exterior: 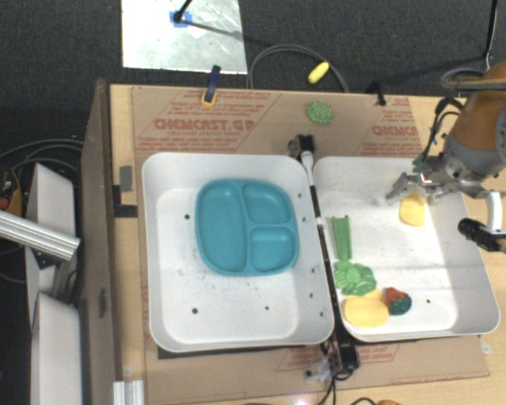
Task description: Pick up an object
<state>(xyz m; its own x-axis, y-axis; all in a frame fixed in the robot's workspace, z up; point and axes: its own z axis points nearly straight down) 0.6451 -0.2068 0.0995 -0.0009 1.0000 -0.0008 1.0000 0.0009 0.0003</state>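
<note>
text: "CHEMCAST GP" in red capitals, partly legible | on: flat brown cardboard sheet under the bins | place: well left of two-finger gripper | second red print: just above-left of gripper, too cut off to read

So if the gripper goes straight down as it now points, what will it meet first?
Most likely the pale yellow object just under the gripper in the right bin, though depth is hard to judge from this slant.
</note>
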